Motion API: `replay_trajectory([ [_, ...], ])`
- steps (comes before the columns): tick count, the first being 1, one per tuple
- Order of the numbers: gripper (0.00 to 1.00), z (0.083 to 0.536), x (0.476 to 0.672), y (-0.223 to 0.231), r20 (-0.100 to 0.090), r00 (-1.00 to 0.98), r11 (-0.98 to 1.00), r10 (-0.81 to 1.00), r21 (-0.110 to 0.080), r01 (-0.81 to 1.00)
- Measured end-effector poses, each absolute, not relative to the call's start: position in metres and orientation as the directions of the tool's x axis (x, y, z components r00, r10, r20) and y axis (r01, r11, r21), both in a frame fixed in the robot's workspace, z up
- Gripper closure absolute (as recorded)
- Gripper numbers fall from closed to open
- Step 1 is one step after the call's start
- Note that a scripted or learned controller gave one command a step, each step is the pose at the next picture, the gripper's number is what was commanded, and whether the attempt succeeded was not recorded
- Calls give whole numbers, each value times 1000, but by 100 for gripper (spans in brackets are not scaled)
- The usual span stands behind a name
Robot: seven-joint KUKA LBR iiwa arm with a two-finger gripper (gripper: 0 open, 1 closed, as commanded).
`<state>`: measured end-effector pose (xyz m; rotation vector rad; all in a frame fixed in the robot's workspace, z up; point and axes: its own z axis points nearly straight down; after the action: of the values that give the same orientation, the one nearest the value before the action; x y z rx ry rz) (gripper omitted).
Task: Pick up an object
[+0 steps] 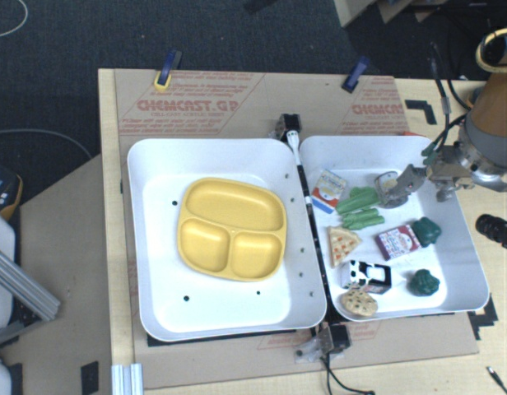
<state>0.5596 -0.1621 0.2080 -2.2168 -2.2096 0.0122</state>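
Two white bins are sitting side by side on the bench. The left bin [146, 220] is holding a yellow divided plate [231, 229] w/ three compartments, lying flat near the bin's middle.

The right bin [472, 253] is holding the small stuff: a red-white-blue packet [327, 194] near its upper left, green pea pods [360, 207] just right of that, a toy pizza slice [343, 244] below them, a black-and-white cow toy [369, 276] lower down, and a tan cookie [358, 303] just beside the cow at the front edge. On the right side a dark red packet [397, 242] is lying next to a dark green item [427, 230] – touching or nearly so – and another dark green lump, maybe broccoli [424, 282], is sitting apart, closer to the front.

The arm is reaching in from the right, and the gripper [395, 188] is hanging over the bin's upper middle, just right of the pea pods. Can't tell how far it's open or whether it's got hold of anything – too blurred.
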Motion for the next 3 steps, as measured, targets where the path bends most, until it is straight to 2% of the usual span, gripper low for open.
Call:
replay_trajectory([
  [1, 0, 215, 563, -162, 0, 0, 0, 1000, 0, 1000],
  [2, 0, 152, 563, -163, 2, 0, 0, 1000, -7, 1000],
  [3, 0, 93, 557, -163, 1, 0, 0, 1000, 1, 1000],
])
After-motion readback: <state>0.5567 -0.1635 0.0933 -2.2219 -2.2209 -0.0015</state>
